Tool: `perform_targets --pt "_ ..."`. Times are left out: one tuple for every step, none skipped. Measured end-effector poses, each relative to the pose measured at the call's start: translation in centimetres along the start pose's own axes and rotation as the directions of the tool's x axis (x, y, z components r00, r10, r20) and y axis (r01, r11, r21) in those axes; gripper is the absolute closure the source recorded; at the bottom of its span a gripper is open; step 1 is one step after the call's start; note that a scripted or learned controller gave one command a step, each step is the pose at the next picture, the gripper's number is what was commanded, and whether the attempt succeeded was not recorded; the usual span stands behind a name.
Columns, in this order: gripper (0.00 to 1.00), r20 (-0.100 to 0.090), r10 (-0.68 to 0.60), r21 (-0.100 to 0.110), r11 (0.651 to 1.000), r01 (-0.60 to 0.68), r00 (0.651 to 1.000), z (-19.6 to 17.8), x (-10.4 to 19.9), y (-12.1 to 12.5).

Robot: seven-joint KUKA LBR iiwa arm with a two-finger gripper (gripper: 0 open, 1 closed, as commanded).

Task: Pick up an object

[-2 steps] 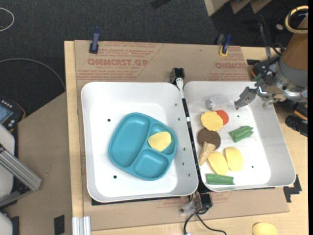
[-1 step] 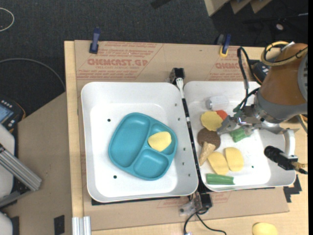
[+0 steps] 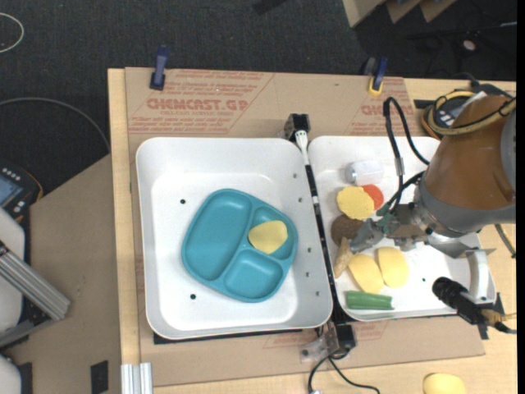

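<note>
Nothing is lifted yet: the claw [image 3: 367, 235], its grip state impossible to tell, hovers low in the right white plastic bin [image 3: 410, 305] among yellow toy food pieces [image 3: 379, 269], grasp remaining.

One fixed camera above the bench [image 3: 246, 89], angled down, both bins [image 3: 156, 220] in frame

Two white bins sit side by side on the surface, the left bin [image 3: 156, 220] and the right bin [image 3: 426, 300]. The left one holds one teal divided plate [image 3: 217, 249] with one pale yellow piece [image 3: 267, 235] in a compartment. The right one shows three yellow pieces [image 3: 355, 203] [image 3: 366, 274] [image 3: 393, 267], one red piece [image 3: 374, 194], one green piece [image 3: 368, 300], one brown piece [image 3: 344, 229] and one white piece [image 3: 364, 171].
</note>
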State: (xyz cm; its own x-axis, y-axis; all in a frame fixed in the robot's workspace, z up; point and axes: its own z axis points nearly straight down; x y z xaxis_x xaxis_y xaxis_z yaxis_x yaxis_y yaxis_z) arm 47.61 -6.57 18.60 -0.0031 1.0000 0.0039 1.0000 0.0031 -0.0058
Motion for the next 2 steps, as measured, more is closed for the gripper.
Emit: perform_targets --pt "0.0 0.004 0.002 -0.007 1.0 -0.002 1.0 0.1 0.0 1.2" --pt "0.0 0.0 -0.006 -0.003 1.0 0.006 1.0 0.2 9.2 0.3"
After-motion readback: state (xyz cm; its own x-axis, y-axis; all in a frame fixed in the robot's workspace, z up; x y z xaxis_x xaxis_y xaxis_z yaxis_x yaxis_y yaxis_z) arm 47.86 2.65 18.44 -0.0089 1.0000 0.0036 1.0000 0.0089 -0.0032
